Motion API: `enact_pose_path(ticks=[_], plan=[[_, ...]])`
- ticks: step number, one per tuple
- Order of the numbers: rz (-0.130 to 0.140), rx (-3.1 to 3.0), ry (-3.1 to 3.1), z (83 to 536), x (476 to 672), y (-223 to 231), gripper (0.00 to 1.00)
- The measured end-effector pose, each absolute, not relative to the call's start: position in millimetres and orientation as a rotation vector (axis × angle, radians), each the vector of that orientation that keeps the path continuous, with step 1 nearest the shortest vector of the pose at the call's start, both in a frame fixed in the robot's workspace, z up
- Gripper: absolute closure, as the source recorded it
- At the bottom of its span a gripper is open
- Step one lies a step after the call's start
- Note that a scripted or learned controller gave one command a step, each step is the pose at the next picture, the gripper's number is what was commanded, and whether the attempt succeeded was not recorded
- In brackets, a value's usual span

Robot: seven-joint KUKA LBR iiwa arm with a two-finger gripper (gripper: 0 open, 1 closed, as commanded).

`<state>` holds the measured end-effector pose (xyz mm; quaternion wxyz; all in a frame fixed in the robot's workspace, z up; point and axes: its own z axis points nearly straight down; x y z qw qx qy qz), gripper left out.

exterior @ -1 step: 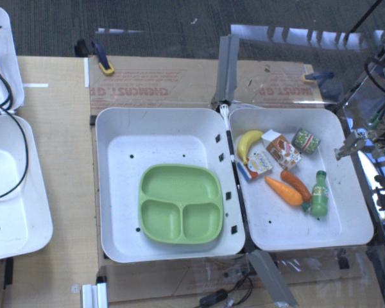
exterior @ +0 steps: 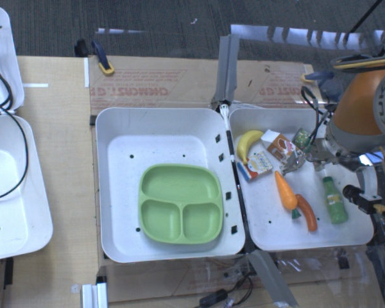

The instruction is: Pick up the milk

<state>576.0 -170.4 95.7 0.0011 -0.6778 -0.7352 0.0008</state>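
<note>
Milk (exterior: 259,163) btwn banana (exterior: 245,144) & carrot (exterior: 285,192)

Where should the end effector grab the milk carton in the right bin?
Probably across the milk carton's narrow sides, coming straight down. It lies flat and tilted near the right bin's left wall, with the banana just behind and the carrot in front, so a sideways approach looks crowded. The end effector hovers just to its right.

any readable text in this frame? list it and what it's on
Red print on the cardboard sheet behind the bins: shows mirrored or upside down, too blurred to read with confidence.
Milk carton: coloured label, print too small to read.
Brown box: picture on its face, no legible words.
Green bottle: label blurred, unreadable.
Green packet: unreadable.
</note>
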Motion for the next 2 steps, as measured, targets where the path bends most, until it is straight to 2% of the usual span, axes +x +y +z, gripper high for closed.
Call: enact_pose_path(ticks=[1,2], plan=[[0.003,-2.133,-2.305,104.5,576.2,-171.1,1.0],[0.003,-2.133,-2.304,104.5,576.2,-171.1,0.0]])
